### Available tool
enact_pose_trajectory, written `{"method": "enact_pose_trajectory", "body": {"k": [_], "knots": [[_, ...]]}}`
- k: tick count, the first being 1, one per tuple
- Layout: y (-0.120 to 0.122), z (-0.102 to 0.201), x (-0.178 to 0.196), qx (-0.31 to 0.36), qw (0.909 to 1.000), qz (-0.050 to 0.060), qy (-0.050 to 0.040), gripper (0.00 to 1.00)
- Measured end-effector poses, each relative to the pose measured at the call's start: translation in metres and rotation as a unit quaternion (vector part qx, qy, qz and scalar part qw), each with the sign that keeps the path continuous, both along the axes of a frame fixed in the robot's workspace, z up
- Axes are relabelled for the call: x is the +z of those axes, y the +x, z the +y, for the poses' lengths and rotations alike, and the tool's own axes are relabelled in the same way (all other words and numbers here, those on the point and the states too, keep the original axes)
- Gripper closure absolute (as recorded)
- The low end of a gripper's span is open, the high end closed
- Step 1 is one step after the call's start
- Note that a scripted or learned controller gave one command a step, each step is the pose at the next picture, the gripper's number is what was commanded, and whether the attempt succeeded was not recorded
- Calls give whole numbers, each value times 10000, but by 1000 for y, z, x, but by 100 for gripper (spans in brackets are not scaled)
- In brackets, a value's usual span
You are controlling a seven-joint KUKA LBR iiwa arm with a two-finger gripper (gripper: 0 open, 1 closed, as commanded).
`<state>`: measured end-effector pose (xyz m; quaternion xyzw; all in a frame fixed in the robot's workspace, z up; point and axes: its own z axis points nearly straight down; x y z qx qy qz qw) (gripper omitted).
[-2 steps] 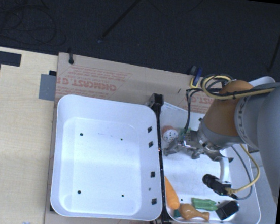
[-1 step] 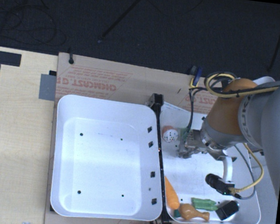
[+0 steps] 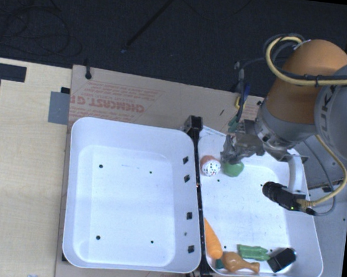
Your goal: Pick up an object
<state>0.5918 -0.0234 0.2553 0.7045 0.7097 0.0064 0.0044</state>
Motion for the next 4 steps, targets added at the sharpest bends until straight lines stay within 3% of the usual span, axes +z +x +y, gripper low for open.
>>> {"method": "enact_pose_trajectory", "body": {"k": [1, 2, 3, 4], "knots": [[-39, 88, -26, 8, 9999, 114, 4, 100], [15, 204, -35, 14, 10000, 87, 7, 100], [-31, 259, 49, 7, 10000, 62, 10, 100], [-41, 267, 240, -20, 10000, 10, 19, 100]]}}
